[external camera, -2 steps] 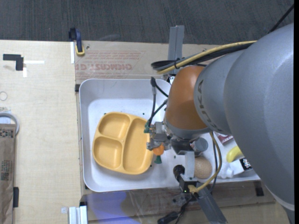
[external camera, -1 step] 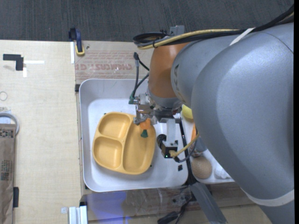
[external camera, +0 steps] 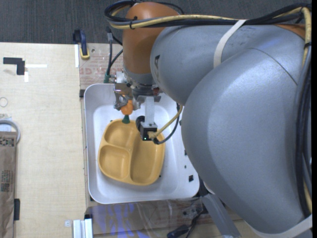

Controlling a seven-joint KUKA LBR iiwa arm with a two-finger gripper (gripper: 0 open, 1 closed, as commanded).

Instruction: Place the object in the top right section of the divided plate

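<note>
Pale wood bench (external camera: 39,133) fills the left of the view, with dark carpet-like flooring across the top. Nearest the camera, the huge grey arm (external camera: 247,113) covers the right half, a yellow cable and black hoses running over its upper side. Below and beyond it sits a shallow white bin (external camera: 94,182), its rounded rim touching the bench's wooden edge on the left.

Inside the bin lies a yellow divided plate (external camera: 130,153) with three sections — two smaller ones on its left and one long one on its right. The plate rests towards the bin's middle, with bare white floor showing around it.

Farther in, the arm's orange band (external camera: 138,38) leads down to the gripper (external camera: 127,107), which hangs over the bin just above the plate's upper edge. A small orange object (external camera: 128,106) with a green tip pointing down sits at the gripper's end, apparently pinched between the fingers, above the plate rather than in any section. Just beside it, a black module with a green light (external camera: 145,131) overlaps the plate's upper right part.
</note>
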